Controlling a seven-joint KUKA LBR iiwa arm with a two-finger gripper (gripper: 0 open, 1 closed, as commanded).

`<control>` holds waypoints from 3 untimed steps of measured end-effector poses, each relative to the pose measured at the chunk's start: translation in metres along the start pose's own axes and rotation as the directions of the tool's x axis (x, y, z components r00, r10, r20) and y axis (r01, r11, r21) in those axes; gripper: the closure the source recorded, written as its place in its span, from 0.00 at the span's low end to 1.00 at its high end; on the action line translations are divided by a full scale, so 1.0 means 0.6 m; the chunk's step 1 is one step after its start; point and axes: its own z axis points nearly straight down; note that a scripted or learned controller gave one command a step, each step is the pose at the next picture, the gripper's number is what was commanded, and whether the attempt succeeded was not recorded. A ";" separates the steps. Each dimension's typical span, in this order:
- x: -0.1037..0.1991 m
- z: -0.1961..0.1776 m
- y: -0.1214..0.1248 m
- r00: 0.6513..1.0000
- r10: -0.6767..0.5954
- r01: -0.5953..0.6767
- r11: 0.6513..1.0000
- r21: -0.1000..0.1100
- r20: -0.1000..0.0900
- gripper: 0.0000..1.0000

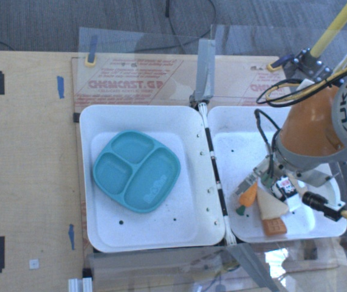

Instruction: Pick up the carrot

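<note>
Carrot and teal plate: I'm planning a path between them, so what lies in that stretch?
In the camera view, between the carrot and the teal plate lie bare white bin floor and the divider where both bins meet.

The gripper (pixel 259 178) hangs low in the right bin (pixel 234 140) over the carrot (pixel 247 196) (a blue plate (pixel 137 171) lies in the left bin (pixel 100 126)).

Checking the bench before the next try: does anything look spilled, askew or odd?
Nothing stands out. The carrot, a beige wedge and an orange waffle piece lie clustered in the right bin; the teal plate sits flat in the left bin.
</note>
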 end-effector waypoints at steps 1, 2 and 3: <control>-0.002 -0.018 0.000 1.000 0.006 -0.006 1.000 -0.004 -0.003 1.00; 0.141 -0.156 -0.004 0.998 0.059 -0.059 0.998 0.012 -0.008 1.00; 0.165 -0.156 0.014 1.000 0.011 -0.011 1.000 0.012 -0.009 1.00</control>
